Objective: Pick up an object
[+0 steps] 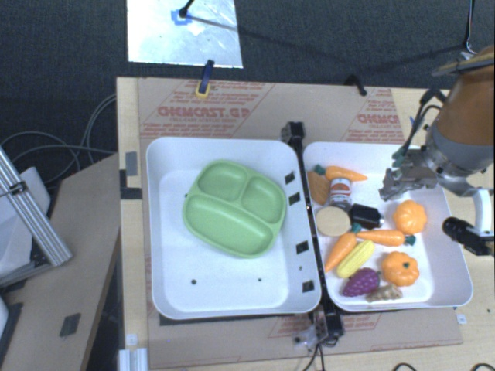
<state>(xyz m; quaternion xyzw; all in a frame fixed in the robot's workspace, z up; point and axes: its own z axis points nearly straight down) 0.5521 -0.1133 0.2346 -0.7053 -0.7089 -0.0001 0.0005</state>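
grapes (361, 282) foremost, gripper (394, 185) tips blurred

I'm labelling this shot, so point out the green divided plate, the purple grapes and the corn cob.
green divided plate (229, 221): camera view, bare floor of its large compartment.
purple grapes (361, 282): camera view, middle of the bunch.
corn cob (355, 257): camera view, middle of the yellow cob.

I count two white bins (166, 230), one green plate (234, 207), three carrots (346, 174), two oranges (410, 216), one can (339, 192), one corn cob (355, 258) and one bunch of grapes (361, 282).
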